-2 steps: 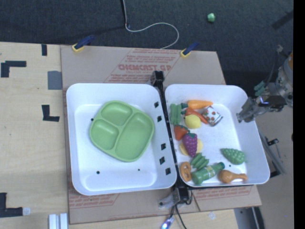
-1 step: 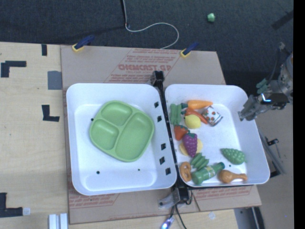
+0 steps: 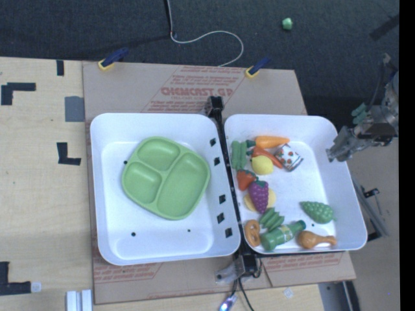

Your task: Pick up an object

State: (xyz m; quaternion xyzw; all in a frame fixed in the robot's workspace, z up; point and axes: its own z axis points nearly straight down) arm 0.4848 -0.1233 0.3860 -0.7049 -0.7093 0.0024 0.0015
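Plastic toy food is lying scattered in the right bin [image 3: 337,193]: a carrot [image 3: 271,141], a lemon [image 3: 262,166], a bunch of purple grapes [image 3: 259,194], a green bottle [image 3: 282,234], a drumstick [image 3: 315,240], a bumpy green leafy piece [image 3: 316,211] and a small red-and-white pack [image 3: 288,157]. The left bin [image 3: 104,173] is holding a green divided plate [image 3: 166,177]. All of it is probably light, hollow, stiff and smooth, so rounded pieces are likely slipping out of a pinch rather than crushing.

The leafy piece and the drumstick are sitting apart from the crowded strip along the divider, which is making them the easier picks. The drumstick is probably best pinched across its narrow shaft, the leafy piece across its short width.

The end effector [image 3: 338,148] is hanging over the right bin's right rim, near its upper corner, well apart from the toys and holding nothing; whether it is apart or together cannot be told at this distance.

Red printing on the cardboard [image 3: 194,91] under the bins is showing upside down and is too blurred to read with any confidence. The small pack's markings are too small to make out.
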